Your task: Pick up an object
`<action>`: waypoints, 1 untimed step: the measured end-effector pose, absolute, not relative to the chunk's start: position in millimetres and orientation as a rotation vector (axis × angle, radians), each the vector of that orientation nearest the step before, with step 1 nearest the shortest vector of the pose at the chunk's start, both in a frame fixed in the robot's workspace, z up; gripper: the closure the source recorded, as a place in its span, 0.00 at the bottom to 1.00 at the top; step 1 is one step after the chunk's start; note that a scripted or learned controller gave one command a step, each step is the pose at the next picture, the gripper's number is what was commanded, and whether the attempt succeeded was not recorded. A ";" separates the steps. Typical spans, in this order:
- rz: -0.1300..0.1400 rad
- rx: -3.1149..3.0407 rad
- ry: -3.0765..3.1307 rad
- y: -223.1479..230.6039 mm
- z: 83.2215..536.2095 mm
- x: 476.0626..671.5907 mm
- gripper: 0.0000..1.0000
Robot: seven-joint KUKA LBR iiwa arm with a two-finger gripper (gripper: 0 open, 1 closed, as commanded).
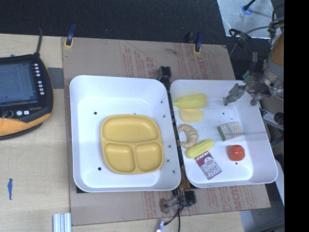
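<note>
My gripper [242, 96] hangs over the back right part of the right bin [263, 175], open, with nothing between its fingers. In that bin lie a yellow corn cob [190, 101], a flat yellow slice [191, 115], a tan pretzel ring [187, 135], a second small corn cob [200, 148], a red and white packet [208, 165], a red tomato [236, 152] and a small green patterned box [230, 130]. The green box is the nearest of them, a little in front of the gripper.
The left bin [82, 129] holds a yellow divided plate [132, 143]. A tablet-like pendant [21, 93] lies on the bench at far left. Blue clamps [70, 35] grip the cardboard at the back. Cables and arm hardware crowd the right edge.
</note>
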State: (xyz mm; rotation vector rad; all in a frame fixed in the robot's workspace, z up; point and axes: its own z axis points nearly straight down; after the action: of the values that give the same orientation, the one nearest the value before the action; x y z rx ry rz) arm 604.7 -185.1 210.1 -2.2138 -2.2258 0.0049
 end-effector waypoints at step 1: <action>0.007 -2.213 -2.225 -185.9 189.2 522.9 0.00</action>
State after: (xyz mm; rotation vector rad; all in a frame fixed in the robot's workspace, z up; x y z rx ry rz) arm 522.9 -185.9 189.2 -2.2132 -2.2249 0.0067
